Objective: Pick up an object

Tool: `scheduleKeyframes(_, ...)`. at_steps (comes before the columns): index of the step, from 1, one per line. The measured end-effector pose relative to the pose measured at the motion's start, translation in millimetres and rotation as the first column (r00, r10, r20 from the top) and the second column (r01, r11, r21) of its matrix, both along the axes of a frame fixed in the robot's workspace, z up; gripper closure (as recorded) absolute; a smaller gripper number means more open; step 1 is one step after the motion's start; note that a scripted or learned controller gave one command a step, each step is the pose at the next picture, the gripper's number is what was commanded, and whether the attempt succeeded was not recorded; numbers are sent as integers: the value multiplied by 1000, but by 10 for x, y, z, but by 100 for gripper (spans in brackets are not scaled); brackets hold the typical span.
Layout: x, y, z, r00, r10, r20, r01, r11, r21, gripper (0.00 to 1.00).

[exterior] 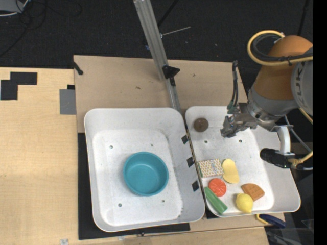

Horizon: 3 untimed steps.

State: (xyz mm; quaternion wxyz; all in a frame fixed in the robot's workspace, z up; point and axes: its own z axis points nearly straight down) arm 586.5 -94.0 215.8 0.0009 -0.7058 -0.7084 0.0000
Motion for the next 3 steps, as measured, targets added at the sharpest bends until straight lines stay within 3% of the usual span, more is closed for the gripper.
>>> scheduleKeyframes(2,194,968,99,1000,-1,1,1,1000,-1,100)
scheduleKeyframes(3,62,1490,202,1000,-1,1,1,1000,0,100)
